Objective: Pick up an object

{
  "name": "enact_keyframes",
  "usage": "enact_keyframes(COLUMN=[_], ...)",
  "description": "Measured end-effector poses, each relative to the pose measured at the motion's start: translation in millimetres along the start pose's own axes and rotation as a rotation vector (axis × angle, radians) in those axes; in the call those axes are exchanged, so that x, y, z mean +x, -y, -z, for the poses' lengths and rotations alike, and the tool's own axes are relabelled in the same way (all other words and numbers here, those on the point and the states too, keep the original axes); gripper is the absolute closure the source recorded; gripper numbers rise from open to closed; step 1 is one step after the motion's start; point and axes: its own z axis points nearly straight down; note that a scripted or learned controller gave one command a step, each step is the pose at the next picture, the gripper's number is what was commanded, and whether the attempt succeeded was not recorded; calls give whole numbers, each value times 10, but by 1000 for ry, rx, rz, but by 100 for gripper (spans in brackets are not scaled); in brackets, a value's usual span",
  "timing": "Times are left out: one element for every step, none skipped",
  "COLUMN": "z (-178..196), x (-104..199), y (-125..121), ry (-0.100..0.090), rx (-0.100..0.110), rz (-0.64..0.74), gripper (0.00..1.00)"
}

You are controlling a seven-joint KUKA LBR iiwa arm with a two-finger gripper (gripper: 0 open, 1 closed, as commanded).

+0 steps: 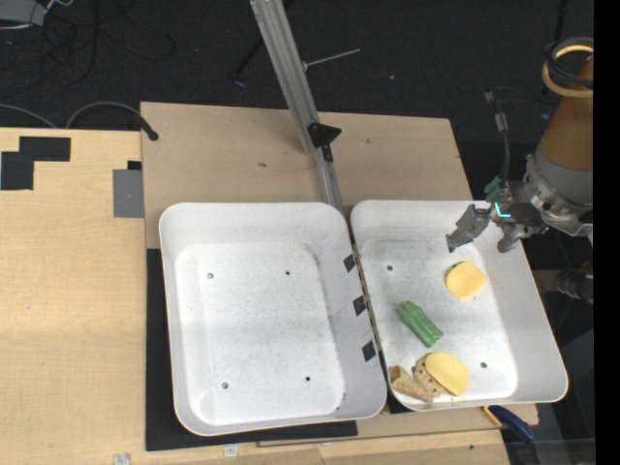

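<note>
The right bin [504, 376] holds a small round yellow object [465, 280], a green oblong object [420, 323], and a yellow rounded object [447, 372] lying against a tan crumpled piece [411, 384] at the front edge. My gripper [489, 232] hangs over the bin's far right part, just above and behind the small yellow object. Its two dark fingers are spread apart, and nothing sits between them.
The left bin [184, 260] sits beside the right one, joined by black clips [359, 303]. A slanted metal rail [291, 85] rises behind the bins. A light wooden bench top [68, 289] lies to the left.
</note>
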Motion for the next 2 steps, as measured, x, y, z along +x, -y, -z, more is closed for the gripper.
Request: enact_keyframes(z=[19,-423], x=[-5,37], y=[-6,23], ry=[1,0], rx=[-4,1], rz=[-1,-1], gripper=[0,0])
